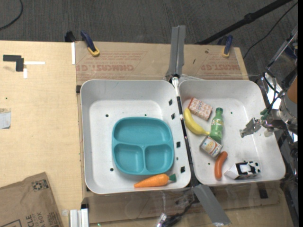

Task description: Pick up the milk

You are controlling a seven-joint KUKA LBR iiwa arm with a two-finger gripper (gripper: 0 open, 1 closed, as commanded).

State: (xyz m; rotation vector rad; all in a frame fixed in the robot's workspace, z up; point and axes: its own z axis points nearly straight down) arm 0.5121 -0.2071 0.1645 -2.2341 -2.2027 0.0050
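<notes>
in the camera view, two white bins sat side by side on the tabletop. the left bin held a teal divided plate, with a carrot just beside the plate's near edge. the right bin held a small pink box, a banana, a green bottle, a small can and a red sausage, all clustered toward the bin's left half. the milk, a small white carton with black patches, lay at the near right corner of that bin, just right of the sausage. the hand hung over the right side of the right bin, apart from the milk and farther back. nothing showed between its fingers; how far open they were i could not tell.
</notes>
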